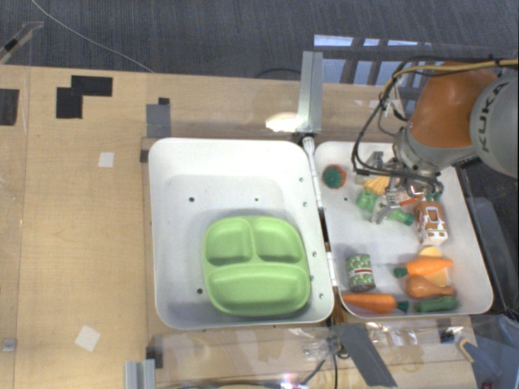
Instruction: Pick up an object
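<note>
My gripper hangs low over the back of the right bin, under the orange wrist band. Directly beneath and around it lie a yellow toy and a green toy, both partly covered by the gripper body. A white and orange carton lies just to its right. A small green and red ball sits to its left, apart from it.
At the right bin's front lie a green can, a carrot, orange toy food and a dark green pickle. The left bin holds a green divided plate.
</note>
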`<state>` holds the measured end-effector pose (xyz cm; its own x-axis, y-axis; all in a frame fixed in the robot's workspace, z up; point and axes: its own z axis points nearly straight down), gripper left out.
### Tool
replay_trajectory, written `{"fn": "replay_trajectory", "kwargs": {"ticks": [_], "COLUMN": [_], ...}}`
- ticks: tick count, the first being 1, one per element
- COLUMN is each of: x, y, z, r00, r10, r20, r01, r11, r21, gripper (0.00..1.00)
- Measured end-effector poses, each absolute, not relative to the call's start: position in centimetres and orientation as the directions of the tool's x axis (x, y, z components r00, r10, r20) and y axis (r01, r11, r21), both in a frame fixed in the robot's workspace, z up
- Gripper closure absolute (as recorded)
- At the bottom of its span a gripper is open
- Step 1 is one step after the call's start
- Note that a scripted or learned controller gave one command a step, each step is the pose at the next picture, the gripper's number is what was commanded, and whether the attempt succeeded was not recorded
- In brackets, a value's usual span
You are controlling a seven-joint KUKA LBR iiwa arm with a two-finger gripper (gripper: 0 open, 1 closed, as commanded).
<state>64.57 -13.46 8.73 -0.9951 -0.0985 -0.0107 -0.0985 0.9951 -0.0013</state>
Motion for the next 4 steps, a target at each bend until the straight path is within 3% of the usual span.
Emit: {"fn": "replay_trajectory", "kwargs": {"ticks": [1, 2, 3, 4], "x": [67.0, 60.9, 53.3, 60.6], "y": [-9.7, -8.8, -11.5, -8.7], "z": [8.8, 8.9, 9.0, 8.9], "r00": [-0.995, -0.996, -1.000, -0.992], "r10": [-0.096, -0.087, 0.013, 0.123], "r20": [0.001, -0.014, -0.018, -0.016], "r01": [-0.096, -0.087, 0.013, 0.123], "r11": [0.995, 0.996, 1.000, 0.992], "r21": [0.000, -0.002, -0.001, 0.001], "gripper": [0.00, 0.00, 0.00, 0.00]}}
